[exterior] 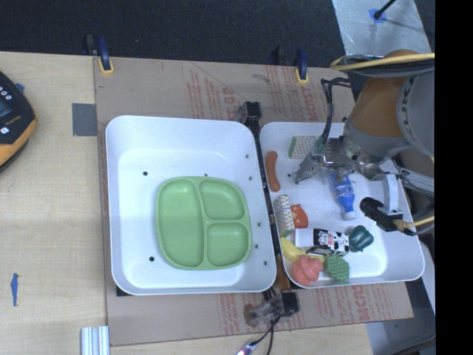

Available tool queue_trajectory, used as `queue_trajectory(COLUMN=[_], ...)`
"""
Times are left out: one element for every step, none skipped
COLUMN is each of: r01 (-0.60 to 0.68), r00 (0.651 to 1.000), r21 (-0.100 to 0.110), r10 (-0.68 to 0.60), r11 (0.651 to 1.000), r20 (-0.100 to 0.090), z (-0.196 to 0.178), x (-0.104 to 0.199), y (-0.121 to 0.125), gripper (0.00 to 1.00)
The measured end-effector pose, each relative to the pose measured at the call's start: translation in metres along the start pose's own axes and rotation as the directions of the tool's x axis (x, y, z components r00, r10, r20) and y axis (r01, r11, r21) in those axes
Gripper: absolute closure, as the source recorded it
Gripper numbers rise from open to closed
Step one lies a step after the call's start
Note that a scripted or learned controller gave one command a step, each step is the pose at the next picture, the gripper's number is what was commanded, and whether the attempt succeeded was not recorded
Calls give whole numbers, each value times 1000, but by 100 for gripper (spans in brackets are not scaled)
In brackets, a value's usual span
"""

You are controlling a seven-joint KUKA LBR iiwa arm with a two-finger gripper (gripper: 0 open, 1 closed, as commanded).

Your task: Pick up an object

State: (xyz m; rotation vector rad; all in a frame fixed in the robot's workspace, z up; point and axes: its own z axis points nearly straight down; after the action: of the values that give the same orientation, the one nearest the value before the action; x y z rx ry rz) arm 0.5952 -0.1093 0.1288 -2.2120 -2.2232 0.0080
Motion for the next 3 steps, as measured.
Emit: queue_trajectory(r01=[-1, 11, -2], r00=[1000, 1000, 1000], r21=[-5, -6, -7], r10=[1, -11, 2], r11=[1000, 1000, 1000], r20=[1, -25, 1], z=[25, 36, -78], x=[-70, -85, -102], y=[39, -16, -68], gripper=[0, 0, 0])
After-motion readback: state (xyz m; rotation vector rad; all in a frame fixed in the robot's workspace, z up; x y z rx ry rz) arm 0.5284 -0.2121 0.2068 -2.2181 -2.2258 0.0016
